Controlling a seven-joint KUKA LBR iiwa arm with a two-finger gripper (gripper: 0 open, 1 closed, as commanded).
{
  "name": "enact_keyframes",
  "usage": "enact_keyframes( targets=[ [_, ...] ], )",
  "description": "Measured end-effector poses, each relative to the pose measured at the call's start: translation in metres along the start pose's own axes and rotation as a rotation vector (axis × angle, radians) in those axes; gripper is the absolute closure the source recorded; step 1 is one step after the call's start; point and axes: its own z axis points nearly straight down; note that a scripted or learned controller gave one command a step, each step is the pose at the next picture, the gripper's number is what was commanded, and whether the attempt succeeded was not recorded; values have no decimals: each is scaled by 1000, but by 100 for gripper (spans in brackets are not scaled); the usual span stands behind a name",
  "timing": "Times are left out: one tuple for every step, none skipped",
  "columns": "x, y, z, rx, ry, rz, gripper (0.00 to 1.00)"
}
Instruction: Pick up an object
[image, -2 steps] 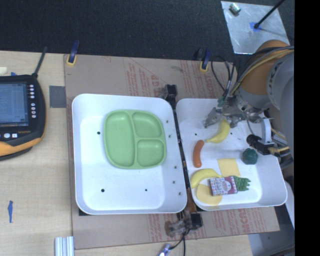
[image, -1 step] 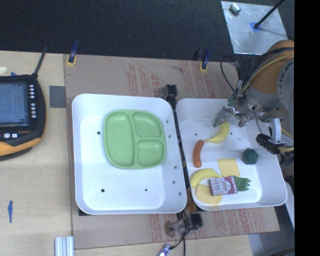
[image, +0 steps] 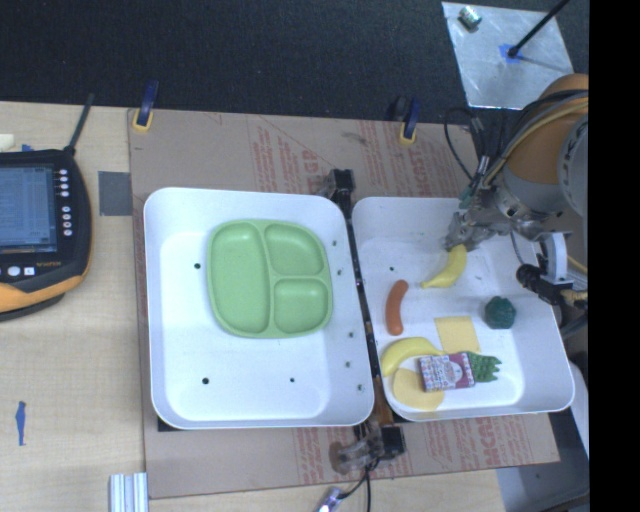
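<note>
My gripper (image: 463, 238) hangs over the back of the right bin (image: 540, 400), on the grey arm that comes in from the right. Its tip is right at the upper end of a small yellow banana (image: 446, 271) that lies tilted on the bin floor. Whether it touches the banana is unclear. Further forward lie a red-brown sausage (image: 397, 306), a dark green lump (image: 500, 312) and a yellow cheese slice (image: 456, 332). At the bin's front are a second yellow banana (image: 408, 351), a red packet (image: 446, 372) and a green leafy piece (image: 486, 367).
The left bin (image: 180, 390) holds a light green divided plate (image: 270, 278). A handheld control pendant (image: 35, 225) lies on the bench at far left. Clamps (image: 340, 183) sit between the bins at the back and front.
</note>
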Motion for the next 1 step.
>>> enact_keyframes(
  targets=[
    [52,0,-103,0,2,0,100]
  ],
)
